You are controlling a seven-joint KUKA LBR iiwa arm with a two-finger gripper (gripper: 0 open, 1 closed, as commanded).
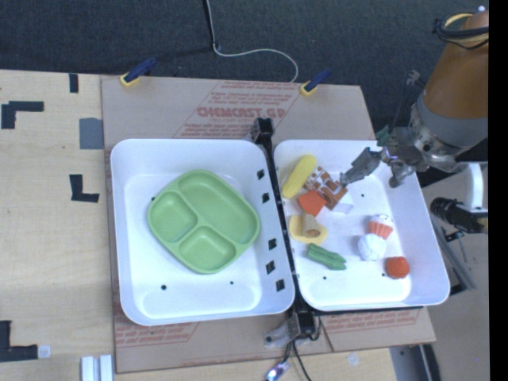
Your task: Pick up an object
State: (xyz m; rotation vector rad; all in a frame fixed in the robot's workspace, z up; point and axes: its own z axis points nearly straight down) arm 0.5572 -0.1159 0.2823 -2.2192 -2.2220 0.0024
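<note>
- Nearest the camera, in the right shallow white plastic bin [425, 292], a small red-orange rounded toy [397, 267] sits close to the bin's near right corner.
- Just beyond it lies a white rounded toy [370, 248], touching or almost touching a small white-and-orange cup-shaped toy [381, 228] on its far side.
- Towards the bin's near left, a dark green pepper-shaped toy [326, 256] lies on its side, pointing along the floor towards the right edge.
- Just beyond the green one, a pale yellow ring-like toy [306, 228] rests near the left wall.
- Farther in, an orange-red block [311, 203] stands just beside a brown-and-white patterned piece [328, 186], the two apparently in contact.
- A yellow corn-shaped toy [298, 175] lies tilted near the far left corner of this bin, close to the divider.
- The left shallow white plastic bin [127, 236] carries a light green plastic plate with three compartments [203, 221], lying flat about the middle of the floor.
- The two-finger gripper [379, 163] hangs over the far right part of the right bin; one dark finger [361, 166] slants down towards the brown-and-white piece, and whether the pair is spread or closed I cannot tell; nothing is seen held between them.
- The grey arm with its orange band [460, 70] comes in from the right edge of the bench.
- Both bins rest on a brown cardboard sheet with red print [230, 109], fixed at its far edge by two blue-and-yellow clamps [139, 71].
</note>
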